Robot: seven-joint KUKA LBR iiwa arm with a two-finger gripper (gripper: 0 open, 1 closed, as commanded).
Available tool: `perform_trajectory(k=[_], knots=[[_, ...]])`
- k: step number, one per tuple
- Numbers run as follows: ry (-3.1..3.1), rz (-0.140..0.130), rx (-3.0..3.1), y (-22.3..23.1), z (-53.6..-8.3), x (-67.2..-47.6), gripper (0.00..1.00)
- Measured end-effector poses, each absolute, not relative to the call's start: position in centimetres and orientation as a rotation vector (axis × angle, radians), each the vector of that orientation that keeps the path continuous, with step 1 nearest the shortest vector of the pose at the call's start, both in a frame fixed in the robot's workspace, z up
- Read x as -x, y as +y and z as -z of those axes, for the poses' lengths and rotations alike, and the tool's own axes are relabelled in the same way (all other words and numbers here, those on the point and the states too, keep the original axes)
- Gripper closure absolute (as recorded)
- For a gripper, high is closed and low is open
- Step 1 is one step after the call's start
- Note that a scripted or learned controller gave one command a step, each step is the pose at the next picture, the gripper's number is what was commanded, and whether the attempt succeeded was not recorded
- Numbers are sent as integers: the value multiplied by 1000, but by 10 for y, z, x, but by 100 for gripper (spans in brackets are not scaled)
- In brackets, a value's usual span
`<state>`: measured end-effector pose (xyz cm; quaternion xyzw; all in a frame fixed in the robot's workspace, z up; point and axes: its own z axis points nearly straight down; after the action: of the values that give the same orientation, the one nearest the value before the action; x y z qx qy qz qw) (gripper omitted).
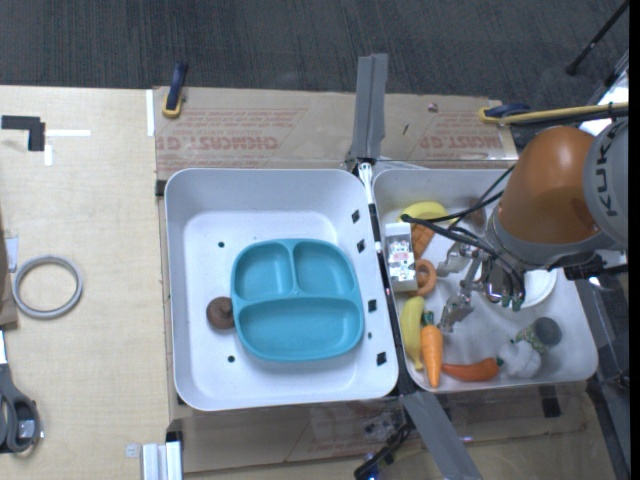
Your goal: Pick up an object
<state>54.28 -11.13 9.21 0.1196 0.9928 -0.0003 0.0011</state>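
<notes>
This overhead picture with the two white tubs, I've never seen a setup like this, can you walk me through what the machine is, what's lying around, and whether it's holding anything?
The camera sits above a bench and looks down at a slant. The grey arm with the orange band is a robot arm reaching in from the right; its job is to pick up an object. At its tip is a gripper, hanging low over the right bin. Whether it holds anything cannot be made out.

That bin holds toy food: a carrot, a banana, a red pepper and other small items.

The left bin holds a blue divided plate with a small brown piece beside it. On the bench, left of the bins, lies a grey ring.
</notes>
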Motion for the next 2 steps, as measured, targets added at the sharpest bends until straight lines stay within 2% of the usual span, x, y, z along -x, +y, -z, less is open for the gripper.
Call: perform_trajectory(k=[1,2], knots=[[3066,0,-689,-108,-91,-478,0],[2973,0,-1015,-95,-91,-478,0]])
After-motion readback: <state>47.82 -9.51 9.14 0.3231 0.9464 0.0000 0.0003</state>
